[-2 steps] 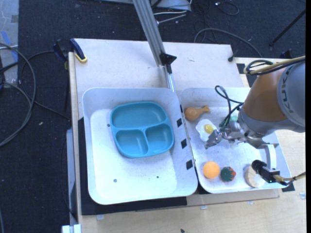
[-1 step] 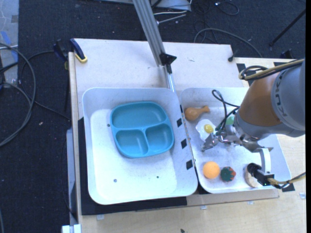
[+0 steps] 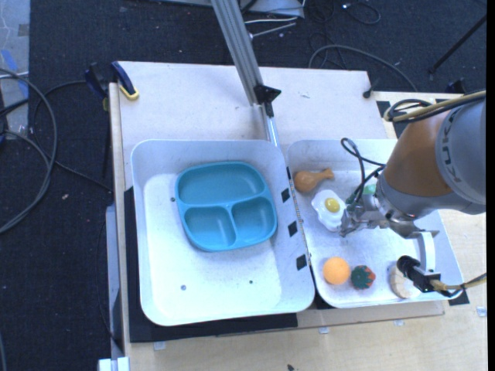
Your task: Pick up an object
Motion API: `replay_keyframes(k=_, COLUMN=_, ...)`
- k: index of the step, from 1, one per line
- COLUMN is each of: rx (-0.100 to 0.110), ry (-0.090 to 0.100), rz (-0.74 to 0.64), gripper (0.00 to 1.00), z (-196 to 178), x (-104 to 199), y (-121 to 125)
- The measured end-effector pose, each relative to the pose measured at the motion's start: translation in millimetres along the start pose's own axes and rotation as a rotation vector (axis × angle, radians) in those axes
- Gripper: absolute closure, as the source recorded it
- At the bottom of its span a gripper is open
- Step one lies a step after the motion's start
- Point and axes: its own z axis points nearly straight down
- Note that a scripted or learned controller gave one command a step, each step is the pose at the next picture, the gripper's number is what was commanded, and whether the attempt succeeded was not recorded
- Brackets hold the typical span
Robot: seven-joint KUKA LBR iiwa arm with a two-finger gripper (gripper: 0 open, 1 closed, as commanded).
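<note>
The right bin [image 3: 309, 263] holds a brown toy drumstick [image 3: 313, 178], a white fried egg with a yellow yolk [image 3: 328, 208], an orange ball [image 3: 336, 270], a small green and red object [image 3: 362, 277] and a pale round piece [image 3: 402, 282] at the bin's right front. My gripper [image 3: 349, 224] reaches down from the right, just right of the fried egg and close against it. The arm's grey and orange wrist [image 3: 421, 168] hangs over the bin's right half and hides part of the floor there.
The left bin [image 3: 155, 284] holds a blue divided tray [image 3: 227, 205]. A metal pole [image 3: 241, 45] slants down from the top to the gap between the bins. Black cables run along the wrist and near the bin's right front corner.
</note>
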Motion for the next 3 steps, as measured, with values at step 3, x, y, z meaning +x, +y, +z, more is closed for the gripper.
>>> replay_keyframes(k=3, rx=0.005, ry=0.003, rz=-0.006, gripper=1.0, z=-127, x=-12, y=4)
